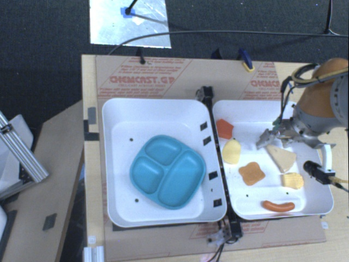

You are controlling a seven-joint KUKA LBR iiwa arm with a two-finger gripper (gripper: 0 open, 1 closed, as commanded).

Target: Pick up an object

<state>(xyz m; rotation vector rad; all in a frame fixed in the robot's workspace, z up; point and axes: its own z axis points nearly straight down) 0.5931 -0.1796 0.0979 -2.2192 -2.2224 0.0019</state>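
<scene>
Reaching in from the right of the frame, the grey arm (327,105) with its orange band held its jaws (271,138) low over the upper middle of the right bin (327,203), just above the pale cheese wedge (282,158). Whether the jaws were open or closed could not be told; nothing showed between them.

Small plastic foods lay scattered in that smooth white bin: a red-orange block (224,128) at the upper left, a rounded yellow piece (232,151) below it, a flat toast-coloured slice (251,173) near the centre, a ridged yellow chip (292,180) to the right, and a glossy sausage (278,205) along the lower edge.

The left bin (117,162) held a blue divided plate (167,171) with rounded corners and three hollows. Both bins sat on printed brown cardboard (147,78) covering the desk.
</scene>
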